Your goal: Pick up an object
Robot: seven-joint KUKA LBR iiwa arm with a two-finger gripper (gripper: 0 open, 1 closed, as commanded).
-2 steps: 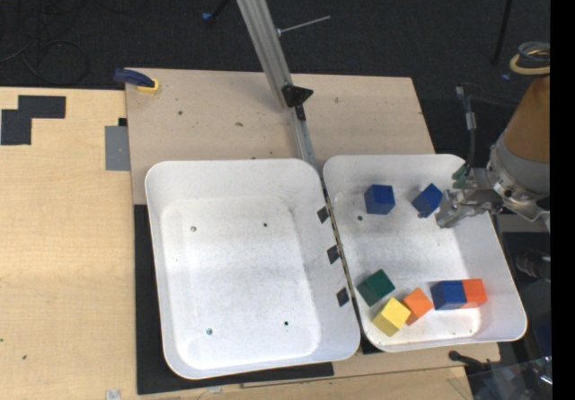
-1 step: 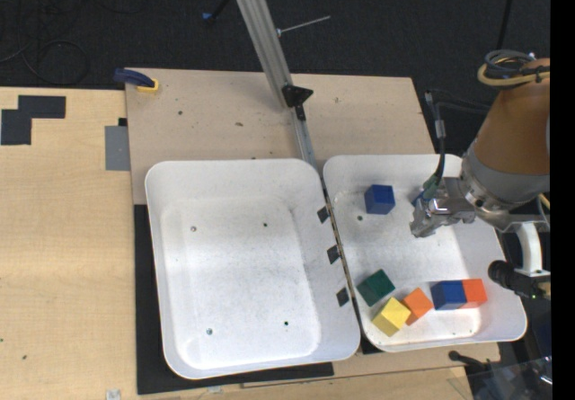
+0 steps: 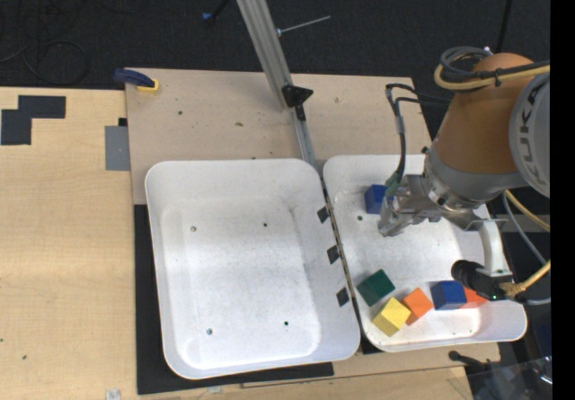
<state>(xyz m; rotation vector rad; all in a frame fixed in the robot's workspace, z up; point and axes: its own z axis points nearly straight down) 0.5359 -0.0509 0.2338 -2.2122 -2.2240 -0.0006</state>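
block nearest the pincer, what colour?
Blue: the block beside the pincer in the right bin, camera view.

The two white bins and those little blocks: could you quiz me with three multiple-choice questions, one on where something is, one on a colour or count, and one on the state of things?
1. Where do the coloured blocks lie?
A. In the left bin
B. In the right bin
C. On the bare bench

2. What colour is the block right beside the gripper?
A. Blue
B. Pink
C. White

3. How do the green, yellow and orange blocks lie?
A. Stacked in a tower
B. Spread to separate corners
C. Clustered together on the bin floor

Answers:
1. B: every block rests in the right bin.
2. A: a blue block sits next to the gripper.
3. C: the green block, yellow block and orange block crowd near the front edge, none atop another.
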